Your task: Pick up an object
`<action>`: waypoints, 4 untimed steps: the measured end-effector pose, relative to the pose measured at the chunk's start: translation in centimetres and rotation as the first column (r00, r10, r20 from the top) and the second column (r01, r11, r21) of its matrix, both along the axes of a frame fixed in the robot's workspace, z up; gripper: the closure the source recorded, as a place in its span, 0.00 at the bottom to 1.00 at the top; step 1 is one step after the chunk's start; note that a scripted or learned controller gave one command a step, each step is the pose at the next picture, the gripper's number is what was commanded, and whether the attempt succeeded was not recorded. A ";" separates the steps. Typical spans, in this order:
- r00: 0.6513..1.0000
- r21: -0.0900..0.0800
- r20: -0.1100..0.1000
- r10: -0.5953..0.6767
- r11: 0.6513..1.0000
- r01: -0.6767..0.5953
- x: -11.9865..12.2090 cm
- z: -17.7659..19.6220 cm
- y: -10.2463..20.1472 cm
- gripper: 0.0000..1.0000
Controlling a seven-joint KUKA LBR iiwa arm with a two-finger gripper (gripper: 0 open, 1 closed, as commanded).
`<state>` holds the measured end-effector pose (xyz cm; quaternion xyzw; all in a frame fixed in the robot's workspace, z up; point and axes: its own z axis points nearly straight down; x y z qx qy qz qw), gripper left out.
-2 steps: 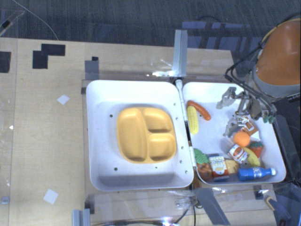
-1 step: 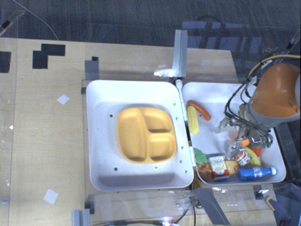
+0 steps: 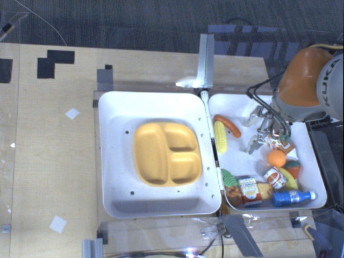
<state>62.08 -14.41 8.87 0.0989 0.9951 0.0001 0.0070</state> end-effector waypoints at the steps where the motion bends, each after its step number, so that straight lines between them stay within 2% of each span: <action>1: 0.881 -0.007 -0.003 0.474 0.880 -0.474 -0.8 0.0 -5.0 0.00; 2: 0.994 0.000 -0.005 0.111 0.994 -0.111 -3.9 0.5 -2.7 0.00; 3: 0.958 0.003 0.000 -0.286 0.958 0.286 -10.3 0.1 -4.9 0.00; 4: 0.878 0.004 -0.002 -0.479 0.878 0.479 -7.0 0.0 -3.9 0.00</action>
